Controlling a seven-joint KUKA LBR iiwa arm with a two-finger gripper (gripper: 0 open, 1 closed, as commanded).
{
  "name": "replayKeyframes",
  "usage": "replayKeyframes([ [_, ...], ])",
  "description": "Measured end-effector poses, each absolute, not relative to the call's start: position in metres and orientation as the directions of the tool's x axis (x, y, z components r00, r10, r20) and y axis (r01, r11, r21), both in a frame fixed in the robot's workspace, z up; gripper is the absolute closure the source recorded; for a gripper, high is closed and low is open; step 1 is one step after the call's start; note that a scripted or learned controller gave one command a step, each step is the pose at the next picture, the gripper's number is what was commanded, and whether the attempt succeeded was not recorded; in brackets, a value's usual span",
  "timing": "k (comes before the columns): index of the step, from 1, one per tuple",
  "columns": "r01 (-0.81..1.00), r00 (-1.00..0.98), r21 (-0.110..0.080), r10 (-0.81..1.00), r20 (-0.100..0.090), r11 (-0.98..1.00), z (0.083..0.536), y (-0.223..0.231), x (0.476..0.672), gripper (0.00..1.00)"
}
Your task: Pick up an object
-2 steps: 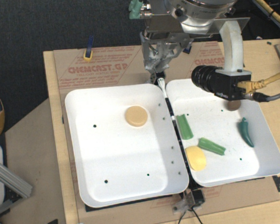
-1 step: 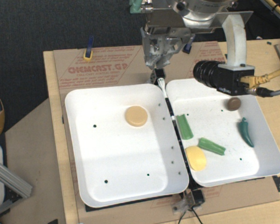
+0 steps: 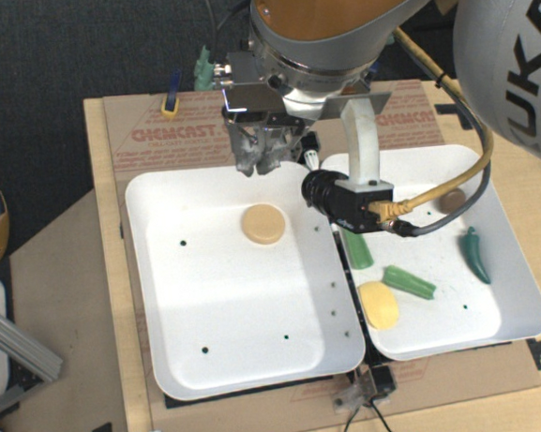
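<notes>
Flat round tan disc [image 3: 265, 224] in left bin [image 3: 169, 294]

Legible markings in the camera view

Red lettering reading "CHEMCAST" is printed on the brown cardboard sheet [image 3: 119, 148] under the bins, along its far edge to the left of the arm; a second red imprint to the right of the arm is partly covered and cannot be read in full. The letters "UK" in dark print are seen on the grey arm housing [image 3: 511, 58], cut off at the picture's edge.
</notes>
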State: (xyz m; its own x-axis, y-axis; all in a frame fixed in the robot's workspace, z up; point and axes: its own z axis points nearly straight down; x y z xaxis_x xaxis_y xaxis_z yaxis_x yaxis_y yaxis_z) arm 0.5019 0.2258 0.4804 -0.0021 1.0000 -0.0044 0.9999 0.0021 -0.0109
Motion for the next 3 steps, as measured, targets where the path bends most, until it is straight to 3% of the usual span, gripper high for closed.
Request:
replayKeyframes([
  [1,1.000,0.001,-0.018,1.000,-0.008,-0.001,0.332,0.224,0.494,1.00],
  [2,1.000,0.005,-0.008,1.000,-0.004,-0.005,0.302,0.182,0.478,1.00],
  [3,1.000,0.014,0.012,1.000,-0.002,-0.014,0.389,0.063,0.485,1.00],
])
